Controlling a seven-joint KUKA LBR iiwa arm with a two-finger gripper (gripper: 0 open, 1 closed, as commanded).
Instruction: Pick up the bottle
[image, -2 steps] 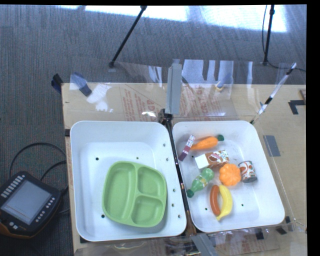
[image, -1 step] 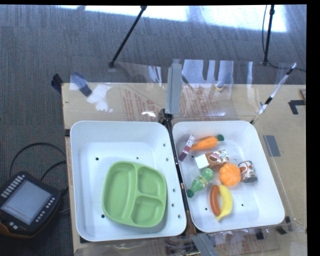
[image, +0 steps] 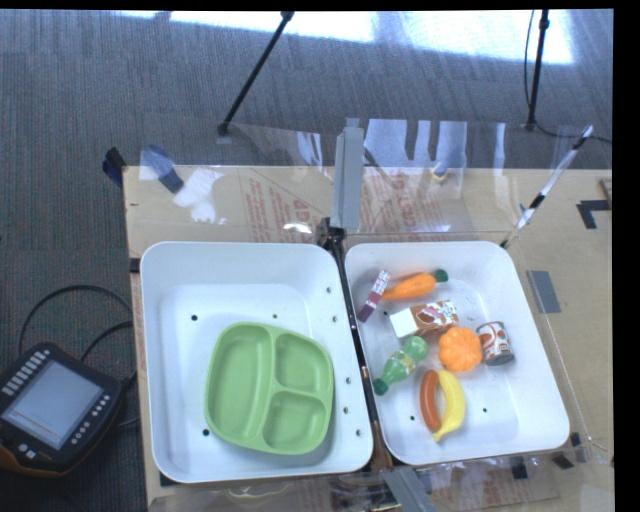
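A green bottle (image: 400, 365) lies on its side in the right bin (image: 520, 410), near the bin's left wall, with its dark cap pointing to the front left. It touches an orange round fruit (image: 460, 349) on its right and a white and brown carton (image: 428, 318) behind it. A second small bottle (image: 374, 294), with a red label and a purple end, lies slanted at the back left of the same bin, beside a carrot (image: 412, 287).
In the right bin also lie a can (image: 494, 342), a banana (image: 452, 403) and a red sausage (image: 430, 397). The left bin (image: 170, 300) holds a green divided plate (image: 270, 388). A teach pendant (image: 50, 405) sits on the floor at the left.
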